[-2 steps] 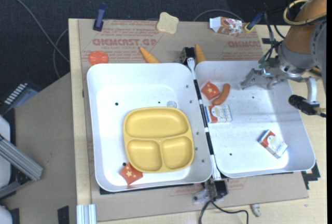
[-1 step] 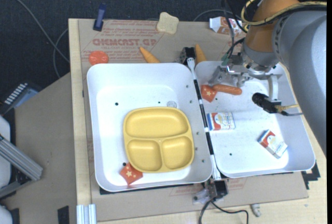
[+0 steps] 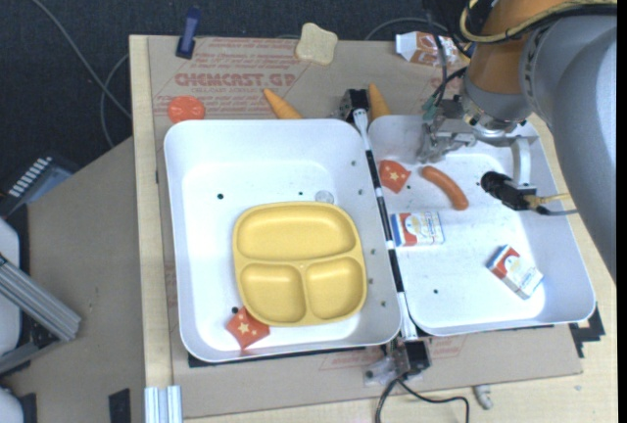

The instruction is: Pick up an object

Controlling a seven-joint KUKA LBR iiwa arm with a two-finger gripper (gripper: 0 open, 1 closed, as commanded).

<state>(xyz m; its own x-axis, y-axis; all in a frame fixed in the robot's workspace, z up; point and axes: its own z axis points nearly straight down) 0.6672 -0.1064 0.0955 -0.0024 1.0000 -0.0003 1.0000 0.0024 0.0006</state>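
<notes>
Hovering over the right white bin's (image 3: 558, 299) far end, the pincer (image 3: 438, 139), its opening impossible to tell, stood just beside the small orange sausage (image 3: 445, 187), lying diagonally toward the camera.

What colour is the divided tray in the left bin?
Yellow. The divided tray shows it plainly in the camera view.
</notes>
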